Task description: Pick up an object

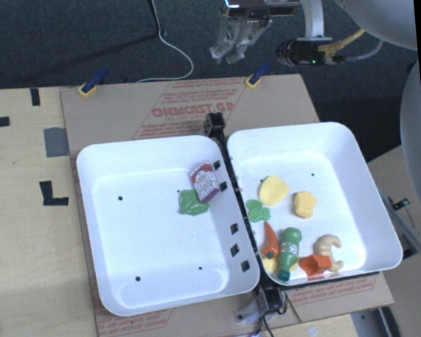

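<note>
My gripper (233, 45) hangs high above the back edge of the bench, beyond both bins, with nothing visible between its translucent fingers. The left bin (103, 211) holds a green leafy piece (192, 203) and a small red-and-white packet (206, 181) near its right wall. The right bin (343, 166) holds a yellow piece (273, 190), a corn-like yellow piece (303, 204), a green leaf (257, 211), a carrot (269, 241), a green bottle (287, 252), a red piece (315, 264) and a tan curved piece (327, 245).
Both bins rest on a cardboard sheet (190, 107) held by blue and yellow clips (93, 81). A white cable (173, 49) trails across the dark floor behind. Black clips (235, 228) line the seam between the bins.
</note>
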You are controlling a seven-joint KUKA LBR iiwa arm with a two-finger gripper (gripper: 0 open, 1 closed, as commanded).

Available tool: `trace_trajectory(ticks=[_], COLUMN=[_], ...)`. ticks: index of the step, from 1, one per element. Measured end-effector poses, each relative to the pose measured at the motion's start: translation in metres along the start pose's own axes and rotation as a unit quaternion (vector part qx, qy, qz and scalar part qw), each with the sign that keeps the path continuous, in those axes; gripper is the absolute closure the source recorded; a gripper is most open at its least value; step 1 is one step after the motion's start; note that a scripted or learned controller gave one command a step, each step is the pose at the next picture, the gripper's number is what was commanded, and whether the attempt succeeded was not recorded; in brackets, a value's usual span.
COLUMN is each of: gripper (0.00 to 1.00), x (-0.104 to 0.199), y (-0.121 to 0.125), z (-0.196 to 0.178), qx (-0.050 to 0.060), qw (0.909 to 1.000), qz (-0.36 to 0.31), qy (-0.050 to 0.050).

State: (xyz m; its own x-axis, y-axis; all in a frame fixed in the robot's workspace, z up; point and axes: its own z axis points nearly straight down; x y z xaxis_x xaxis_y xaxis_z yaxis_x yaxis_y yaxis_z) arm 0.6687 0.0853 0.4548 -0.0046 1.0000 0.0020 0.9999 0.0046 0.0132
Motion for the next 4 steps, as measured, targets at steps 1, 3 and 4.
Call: trace_trajectory(ticks=[1,3,4], gripper=[1.0,0.0,0.0], x=[-0.003,0.043,0.137], y=[0.001,-0.004,-0.001], z=[-0.085,0.113,0.026], qx=[0.002,0.016,0.003], qw=[1.0,0.9999,1.0], qz=[0.0,0.0,-0.003], qy=[-0.001,-0.002,0.001])
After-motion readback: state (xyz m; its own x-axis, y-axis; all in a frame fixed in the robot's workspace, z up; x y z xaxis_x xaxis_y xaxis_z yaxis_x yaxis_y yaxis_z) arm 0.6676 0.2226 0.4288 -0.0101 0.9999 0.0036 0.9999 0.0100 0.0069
